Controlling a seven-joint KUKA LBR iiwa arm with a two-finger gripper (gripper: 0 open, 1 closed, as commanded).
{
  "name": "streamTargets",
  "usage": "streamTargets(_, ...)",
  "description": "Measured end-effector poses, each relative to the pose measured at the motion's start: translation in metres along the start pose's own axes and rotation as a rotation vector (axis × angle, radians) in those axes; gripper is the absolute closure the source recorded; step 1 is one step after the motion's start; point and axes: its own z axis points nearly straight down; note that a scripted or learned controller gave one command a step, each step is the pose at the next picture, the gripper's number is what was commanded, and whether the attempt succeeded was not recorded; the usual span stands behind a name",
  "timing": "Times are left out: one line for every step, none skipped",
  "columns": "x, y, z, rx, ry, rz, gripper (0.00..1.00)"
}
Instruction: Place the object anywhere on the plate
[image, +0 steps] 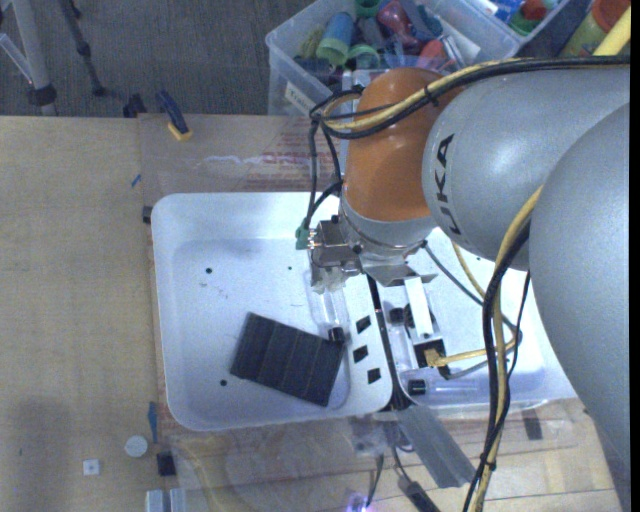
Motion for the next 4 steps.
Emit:
streamTargets(0.000,0.000,0.000,0.000,0.000,0.000,0.00)
streamTargets(-0.001,0.001,-0.009,-0.001,-0.001,0.001,1.00)
streamTargets(0.000,0.001,-0.009,-0.001,-0.001,0.001,0.00)
streamTargets(-0.001,0.001,-0.019,-0.002,-0.001,0.003,1.00)
